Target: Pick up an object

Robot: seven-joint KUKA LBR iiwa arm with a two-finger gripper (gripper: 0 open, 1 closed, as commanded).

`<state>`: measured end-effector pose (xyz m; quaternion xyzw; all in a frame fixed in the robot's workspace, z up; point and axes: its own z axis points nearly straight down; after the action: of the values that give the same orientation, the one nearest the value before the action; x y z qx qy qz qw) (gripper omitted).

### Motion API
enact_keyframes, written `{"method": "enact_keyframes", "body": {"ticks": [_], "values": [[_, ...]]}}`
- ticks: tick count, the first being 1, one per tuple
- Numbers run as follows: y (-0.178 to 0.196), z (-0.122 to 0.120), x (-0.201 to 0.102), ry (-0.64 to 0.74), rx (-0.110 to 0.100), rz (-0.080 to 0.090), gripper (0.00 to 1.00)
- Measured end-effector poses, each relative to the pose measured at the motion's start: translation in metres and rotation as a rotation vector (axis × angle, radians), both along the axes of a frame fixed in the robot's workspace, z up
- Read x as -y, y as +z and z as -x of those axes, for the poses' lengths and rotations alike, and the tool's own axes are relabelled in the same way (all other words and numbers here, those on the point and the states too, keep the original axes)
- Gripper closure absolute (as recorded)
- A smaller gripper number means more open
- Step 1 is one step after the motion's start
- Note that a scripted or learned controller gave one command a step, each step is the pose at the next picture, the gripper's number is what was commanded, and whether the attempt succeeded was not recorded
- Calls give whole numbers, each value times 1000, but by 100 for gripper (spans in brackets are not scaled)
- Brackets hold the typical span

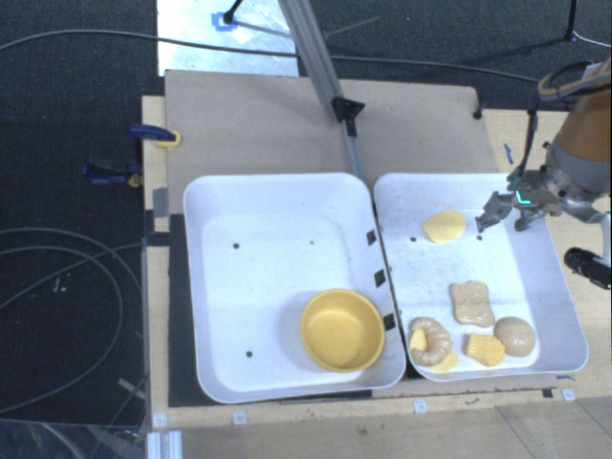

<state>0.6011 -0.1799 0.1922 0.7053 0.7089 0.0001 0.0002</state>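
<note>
**Right bin holds the food, left bin the bowl**

A pale yellow chip lies near the right bin's far edge, just beside my gripper, fingers spread and holding nothing. Near its front edge: cracker, doughnut, corn piece, bun. The left bin holds a yellow bowl (front right corner).

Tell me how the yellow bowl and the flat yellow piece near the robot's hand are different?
The yellow bowl is big, deep and hollow; the flat yellow piece is small and solid. The bowl sits alone in the left bin; the piece lies in the right bin, next to the gripper. The bowl is a darker yellow, the piece paler. Both are yellow and roundish.
</note>
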Motion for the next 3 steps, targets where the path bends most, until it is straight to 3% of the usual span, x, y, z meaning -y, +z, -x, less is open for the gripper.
{"method": "enact_keyframes", "body": {"ticks": [1,3], "values": [[1,0,0,0,1,0,0],[-103,-5,3,-3,-2,0,0]]}}
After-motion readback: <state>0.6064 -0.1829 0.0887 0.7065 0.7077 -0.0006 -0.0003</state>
